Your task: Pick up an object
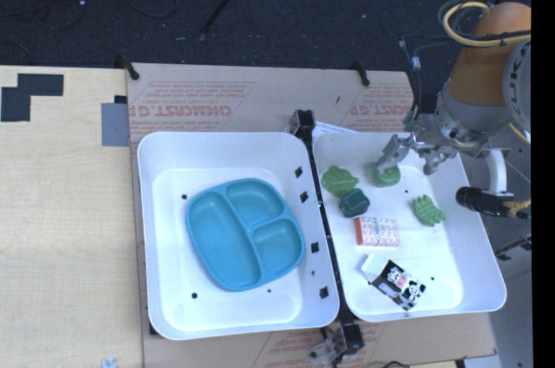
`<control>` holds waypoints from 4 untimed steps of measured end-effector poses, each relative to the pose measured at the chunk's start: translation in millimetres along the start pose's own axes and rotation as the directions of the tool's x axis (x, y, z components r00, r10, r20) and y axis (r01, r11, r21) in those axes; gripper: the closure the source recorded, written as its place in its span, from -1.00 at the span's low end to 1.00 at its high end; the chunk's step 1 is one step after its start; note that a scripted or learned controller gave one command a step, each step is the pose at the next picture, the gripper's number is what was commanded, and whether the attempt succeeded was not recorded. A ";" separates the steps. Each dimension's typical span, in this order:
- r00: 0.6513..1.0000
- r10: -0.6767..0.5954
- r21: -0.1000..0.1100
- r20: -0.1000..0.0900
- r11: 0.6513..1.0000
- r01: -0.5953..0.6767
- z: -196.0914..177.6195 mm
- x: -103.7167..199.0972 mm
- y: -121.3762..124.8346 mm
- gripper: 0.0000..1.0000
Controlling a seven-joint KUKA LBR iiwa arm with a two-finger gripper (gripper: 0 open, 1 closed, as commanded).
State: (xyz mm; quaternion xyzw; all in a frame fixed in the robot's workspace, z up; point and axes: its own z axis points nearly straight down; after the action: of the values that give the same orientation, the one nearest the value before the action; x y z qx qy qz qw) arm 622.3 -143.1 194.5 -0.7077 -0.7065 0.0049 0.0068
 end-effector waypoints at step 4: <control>1.000 0.003 -0.013 0.002 1.000 -0.002 70.6 3.8 -2.0 1.00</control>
State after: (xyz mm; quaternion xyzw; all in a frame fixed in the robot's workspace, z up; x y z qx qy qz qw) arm 619.2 -139.1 123.9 -0.7086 -0.7056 0.0010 0.0015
